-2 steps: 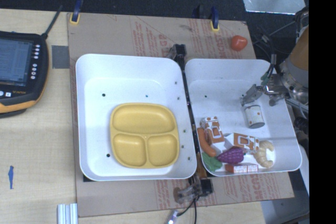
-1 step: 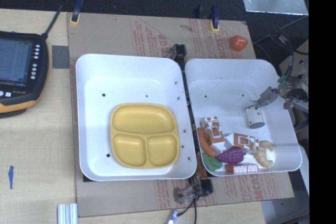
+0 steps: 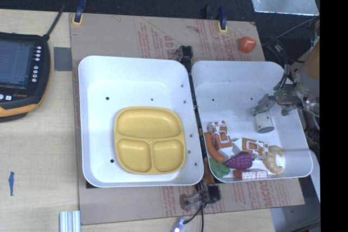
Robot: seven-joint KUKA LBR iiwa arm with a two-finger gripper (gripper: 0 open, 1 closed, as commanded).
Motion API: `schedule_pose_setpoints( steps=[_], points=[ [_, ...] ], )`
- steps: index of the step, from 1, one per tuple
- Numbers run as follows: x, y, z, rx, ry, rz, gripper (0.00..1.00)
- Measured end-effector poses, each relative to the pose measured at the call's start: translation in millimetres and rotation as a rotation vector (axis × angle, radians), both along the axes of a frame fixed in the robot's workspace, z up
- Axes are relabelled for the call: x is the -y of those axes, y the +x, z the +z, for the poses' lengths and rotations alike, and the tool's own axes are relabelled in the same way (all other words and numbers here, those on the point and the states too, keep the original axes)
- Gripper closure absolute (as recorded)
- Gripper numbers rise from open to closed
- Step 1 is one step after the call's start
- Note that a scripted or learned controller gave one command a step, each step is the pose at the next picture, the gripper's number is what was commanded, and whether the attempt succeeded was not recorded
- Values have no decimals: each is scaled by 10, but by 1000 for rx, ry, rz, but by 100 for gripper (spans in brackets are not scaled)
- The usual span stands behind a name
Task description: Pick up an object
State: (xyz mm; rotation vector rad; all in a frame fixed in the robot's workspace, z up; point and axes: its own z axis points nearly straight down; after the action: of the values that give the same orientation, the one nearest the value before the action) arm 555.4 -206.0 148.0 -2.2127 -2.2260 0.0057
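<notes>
Several toy foods lie along the near edge of the right bin point(image 3: 239, 76): an orange sausage point(image 3: 212, 148), a purple bunch of grapes point(image 3: 239, 160), a green piece point(image 3: 219, 168), two orange-and-white cartons point(image 3: 219, 131) point(image 3: 254, 145), a tan pastry point(image 3: 273, 160) and a small red-and-white box point(image 3: 252, 175). My gripper point(image 3: 265, 117) hangs over the right part of that bin, above and to the right of the pile, apart from all the items. Nothing shows in its grasp.
The left bin point(image 3: 98, 84) holds a yellow divided plate point(image 3: 149, 139). A red ball point(image 3: 247, 44) rests on the cardboard behind the right bin. A tablet pendant point(image 3: 19, 73) lies at the far left of the bench.
</notes>
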Motion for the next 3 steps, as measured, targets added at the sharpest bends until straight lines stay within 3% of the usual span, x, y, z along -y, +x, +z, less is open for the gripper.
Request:
schedule_pose_setpoints(
  steps=[1, 2, 3],
  points=[
    [-771, 517, 271, 2, 1, 0, 0],
    [-465, 279, 831, 3, 0, -3, 0],
    [65, 241, 0, 0, -1, -1, 0]
  ],
)
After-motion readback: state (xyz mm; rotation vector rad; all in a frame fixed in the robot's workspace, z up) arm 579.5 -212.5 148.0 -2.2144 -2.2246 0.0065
